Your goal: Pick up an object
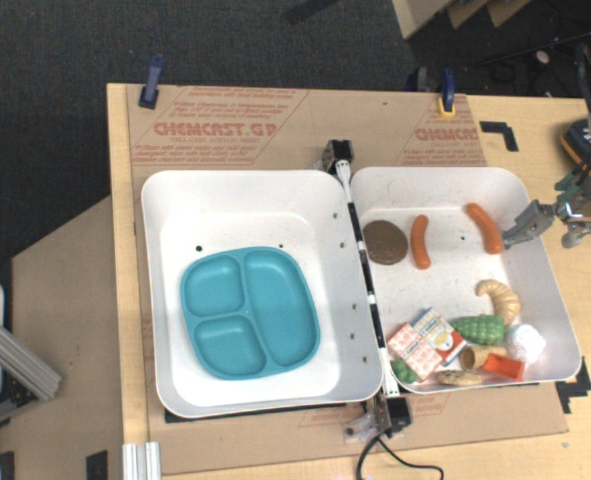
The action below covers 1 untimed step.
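Two white bins [165, 268] share the worktop [125, 148]: one teal tray [250, 311] left; two sausages [420, 241], one brown disc [384, 241] right. Whether the gripper [535, 220] jaws are spread, I cannot tell.

Arm [583, 183] — cropped at right edge

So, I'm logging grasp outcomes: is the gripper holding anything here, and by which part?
Nothing is held. The gripper sits at the right bin's right edge, beside a sausage, with nothing between its fingers.

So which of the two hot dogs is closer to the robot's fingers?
The redder sausage by the right bin's far right wall; the fingers sit right beside it. The orange one lies next to the brown disc.
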Motion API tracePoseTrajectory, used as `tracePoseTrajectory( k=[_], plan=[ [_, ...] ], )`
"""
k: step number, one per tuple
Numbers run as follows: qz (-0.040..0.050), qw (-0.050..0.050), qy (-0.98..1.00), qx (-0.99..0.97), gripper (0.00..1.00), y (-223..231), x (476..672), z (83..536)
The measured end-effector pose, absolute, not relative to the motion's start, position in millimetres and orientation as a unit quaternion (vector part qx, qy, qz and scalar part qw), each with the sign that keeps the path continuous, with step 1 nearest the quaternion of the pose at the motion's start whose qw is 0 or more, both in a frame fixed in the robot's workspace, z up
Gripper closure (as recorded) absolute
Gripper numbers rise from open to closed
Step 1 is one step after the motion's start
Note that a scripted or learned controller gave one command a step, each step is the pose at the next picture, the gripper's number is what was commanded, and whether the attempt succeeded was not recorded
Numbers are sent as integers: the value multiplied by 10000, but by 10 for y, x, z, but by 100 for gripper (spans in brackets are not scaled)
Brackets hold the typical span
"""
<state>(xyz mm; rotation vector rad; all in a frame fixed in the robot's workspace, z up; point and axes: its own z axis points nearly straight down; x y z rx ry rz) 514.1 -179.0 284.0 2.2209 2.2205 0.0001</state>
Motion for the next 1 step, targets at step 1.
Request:
tracePoseTrajectory(
  k=[1],
  plan=[
    [-32,-80,7084,7057,0,-1251,5068,1360]
  ],
)
